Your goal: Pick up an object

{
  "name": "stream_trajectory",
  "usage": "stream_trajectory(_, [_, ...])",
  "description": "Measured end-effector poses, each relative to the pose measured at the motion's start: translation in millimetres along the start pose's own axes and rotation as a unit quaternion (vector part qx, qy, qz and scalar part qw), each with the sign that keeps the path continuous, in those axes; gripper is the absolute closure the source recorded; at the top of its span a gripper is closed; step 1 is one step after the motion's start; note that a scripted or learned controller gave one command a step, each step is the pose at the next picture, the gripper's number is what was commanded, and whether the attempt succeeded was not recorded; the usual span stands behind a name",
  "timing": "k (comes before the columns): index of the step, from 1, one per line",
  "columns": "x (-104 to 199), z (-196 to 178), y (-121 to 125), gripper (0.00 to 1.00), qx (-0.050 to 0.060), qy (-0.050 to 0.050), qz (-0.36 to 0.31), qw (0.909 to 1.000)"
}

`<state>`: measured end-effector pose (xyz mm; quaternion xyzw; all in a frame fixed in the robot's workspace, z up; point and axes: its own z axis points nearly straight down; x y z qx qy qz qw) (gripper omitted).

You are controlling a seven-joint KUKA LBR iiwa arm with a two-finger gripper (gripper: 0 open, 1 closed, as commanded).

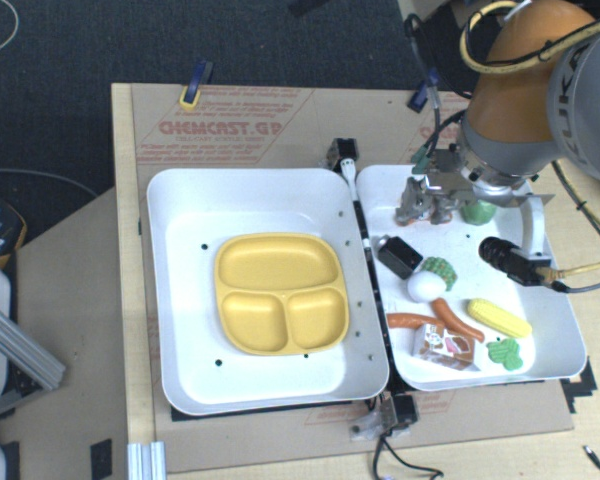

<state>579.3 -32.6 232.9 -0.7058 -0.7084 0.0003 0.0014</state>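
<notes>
Objects for picking lie in the right-hand shallow white plastic bin (pixel 565 353), which serves as the landmark throughout. At that bin's far end hangs the metal claw (pixel 427 206) of the grey arm with its orange band (pixel 525 58); whether the claw is released or clenched cannot be told, and nothing is plainly seen in it. Just beside the claw, toward the bin's far right, a small round green toy (pixel 477 209) peeks out from under the wrist. A black cylindrical part on a white bracket (pixel 510 258) sits over the bin's right side.

Nearer the bin's middle lie a small black rectangular block (pixel 399 256), a green ridged toy vegetable (pixel 441 269) just right of it, and a white ball (pixel 426 287) touching that vegetable. Toward the bin's near end lie two orange-red toy sausages (pixel 452 317), a yellow toy corn cob (pixel 499 317), a small printed packet in red and white (pixel 445 345) whose writing is too small to read, and a green leafy toy piece (pixel 505 353) at the near right corner.

Left of this bin, touching it along one edge, is the second shallow white bin (pixel 175 298), holding a yellow three-compartment plastic plate (pixel 279 292). Both bins rest on a brown cardboard-covered worktop (pixel 130 128); beyond the left bin, red printing on it reads roughly "CHEMCAST GP" (pixel 220 126), with smaller lines unreadable.
</notes>
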Motion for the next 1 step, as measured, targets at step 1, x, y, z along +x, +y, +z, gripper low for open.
stream_trajectory(1, [-8.8, -1.8, -1.9, 1.00, 0.000, -0.001, 0.002, 1.0000])
